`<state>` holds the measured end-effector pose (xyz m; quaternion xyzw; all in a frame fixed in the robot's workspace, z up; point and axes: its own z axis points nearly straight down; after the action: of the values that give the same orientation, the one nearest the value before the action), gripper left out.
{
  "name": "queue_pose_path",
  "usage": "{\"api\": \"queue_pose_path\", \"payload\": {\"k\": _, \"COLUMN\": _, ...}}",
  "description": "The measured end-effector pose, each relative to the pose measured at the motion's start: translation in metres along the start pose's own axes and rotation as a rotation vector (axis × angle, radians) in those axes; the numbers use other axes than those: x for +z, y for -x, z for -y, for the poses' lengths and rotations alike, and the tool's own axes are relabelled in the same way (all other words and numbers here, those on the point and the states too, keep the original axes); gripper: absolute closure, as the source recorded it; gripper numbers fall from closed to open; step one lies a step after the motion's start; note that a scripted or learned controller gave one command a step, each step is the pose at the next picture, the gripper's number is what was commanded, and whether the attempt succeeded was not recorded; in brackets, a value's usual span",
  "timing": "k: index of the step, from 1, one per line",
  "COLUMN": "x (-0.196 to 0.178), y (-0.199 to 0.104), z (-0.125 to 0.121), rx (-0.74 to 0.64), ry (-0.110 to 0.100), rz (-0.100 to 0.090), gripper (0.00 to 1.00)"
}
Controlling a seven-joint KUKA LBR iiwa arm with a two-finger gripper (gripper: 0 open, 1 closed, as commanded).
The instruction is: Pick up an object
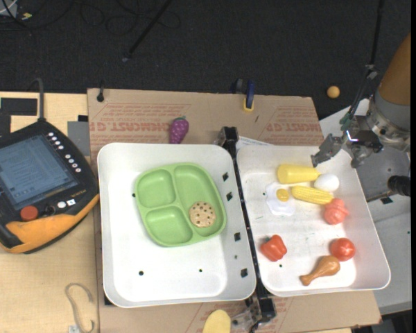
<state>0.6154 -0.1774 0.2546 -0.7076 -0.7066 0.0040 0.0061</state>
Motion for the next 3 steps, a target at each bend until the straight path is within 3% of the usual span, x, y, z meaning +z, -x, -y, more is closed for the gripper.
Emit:
{"api": "queue_pose_path", "payload": {"k": 1, "x": -0.008, "y": 0.0, "z": -0.002, "rx": -0.002, "ry": 0.014, "rz": 0.003, "gripper": 0.0}}
{"api": "queue_pose_path", "payload": {"k": 3, "x": 0.116, "y": 0.0, "z": -0.005, "rx": -0.003, "ry": 0.008, "rz": 0.001, "gripper": 0.0}}
